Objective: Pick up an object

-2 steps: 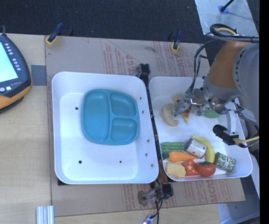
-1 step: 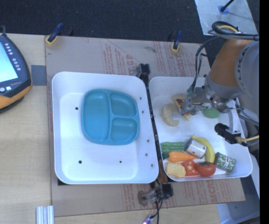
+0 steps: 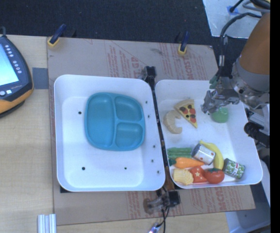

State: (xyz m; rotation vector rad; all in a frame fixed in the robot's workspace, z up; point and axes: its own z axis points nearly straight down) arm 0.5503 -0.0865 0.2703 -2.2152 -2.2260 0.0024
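Observation:
My gripper (image 3: 216, 106) hangs over the back right part of the right bin (image 3: 241, 135), just above and to the left of a small green round object (image 3: 220, 115). A pizza slice (image 3: 187, 112) and a pale croissant-like piece (image 3: 172, 121) lie to its left. At the bin's front sit a banana (image 3: 216, 152), a silver can (image 3: 204, 154), a green-labelled can (image 3: 233, 169), a carrot (image 3: 188, 162), a green vegetable (image 3: 178, 152), a tomato (image 3: 214, 176) and a yellow piece (image 3: 182, 176). Nothing shows between the fingers.
The left bin (image 3: 72, 164) holds a blue divided plate (image 3: 114, 121). A tablet in an orange case (image 3: 4, 79) lies at the bench's far left. Clamps (image 3: 56, 36) (image 3: 182, 42) sit on the cardboard's back edge. The arm's body (image 3: 254, 57) rises at the right.

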